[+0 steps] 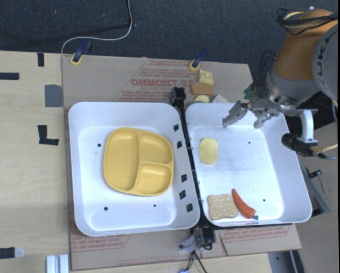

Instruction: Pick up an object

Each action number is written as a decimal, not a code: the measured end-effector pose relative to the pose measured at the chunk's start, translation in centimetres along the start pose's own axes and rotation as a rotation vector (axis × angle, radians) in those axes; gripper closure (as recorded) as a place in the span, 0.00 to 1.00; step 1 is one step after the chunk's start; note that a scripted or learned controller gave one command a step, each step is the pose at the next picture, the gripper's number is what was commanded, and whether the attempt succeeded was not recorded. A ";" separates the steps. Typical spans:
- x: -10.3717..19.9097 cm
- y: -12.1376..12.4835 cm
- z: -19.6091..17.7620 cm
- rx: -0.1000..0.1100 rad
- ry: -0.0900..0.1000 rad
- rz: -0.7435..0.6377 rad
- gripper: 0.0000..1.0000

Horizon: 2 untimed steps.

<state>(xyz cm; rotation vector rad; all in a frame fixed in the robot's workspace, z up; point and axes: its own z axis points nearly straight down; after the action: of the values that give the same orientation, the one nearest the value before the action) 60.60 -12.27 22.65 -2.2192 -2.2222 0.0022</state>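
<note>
The right bin (pixel 272 152) holds a pale yellow oval piece (pixel 208 151) near its left side, a slice of toast (pixel 222 206) at the front, and a small red-orange carrot-like piece (pixel 243 203) beside the toast. My gripper (pixel 247 117) hangs over the back edge of the right bin, open, its two grey fingers spread apart with nothing between them. It is well to the right of and behind the yellow oval piece.
The left bin (pixel 85 152) bears a yellow divided plate (pixel 139 161). Small blocks (pixel 203 84) lie on the cardboard behind the bins. A black divider (pixel 184 147) runs between the bins. A cable (pixel 124 16) trails across the dark floor at the back.
</note>
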 end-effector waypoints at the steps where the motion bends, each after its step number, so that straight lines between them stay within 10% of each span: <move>1: 2.4 2.3 14.8 -0.002 0.000 -0.002 0.00; 2: 1.8 4.2 14.2 -0.002 0.000 -0.001 0.00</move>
<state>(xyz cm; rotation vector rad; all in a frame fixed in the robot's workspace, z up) 64.78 -10.50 8.46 -2.2187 -2.2245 -0.0004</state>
